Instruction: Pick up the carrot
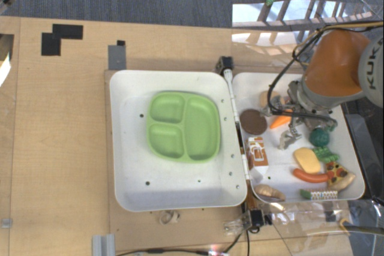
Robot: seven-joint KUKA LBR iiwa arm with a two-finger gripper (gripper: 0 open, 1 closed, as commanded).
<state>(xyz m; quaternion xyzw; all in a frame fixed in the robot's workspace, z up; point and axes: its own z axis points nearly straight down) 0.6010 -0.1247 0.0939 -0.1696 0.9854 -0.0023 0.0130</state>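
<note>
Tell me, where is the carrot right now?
The carrot lies in the right bin, near its upper middle, just right of the brown round disc and close beside the gripper.

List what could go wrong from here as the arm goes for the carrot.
1. The carrot lies partly under the arm's wrist, so the camera sees little of it; a missed grasp could go unnoticed.
2. The brown disc sits close on the carrot's left, and the pincer may nudge or catch it instead.
3. The right bin is crowded: broccoli and a yellow piece lie near, so a sweep could scatter them.
</note>
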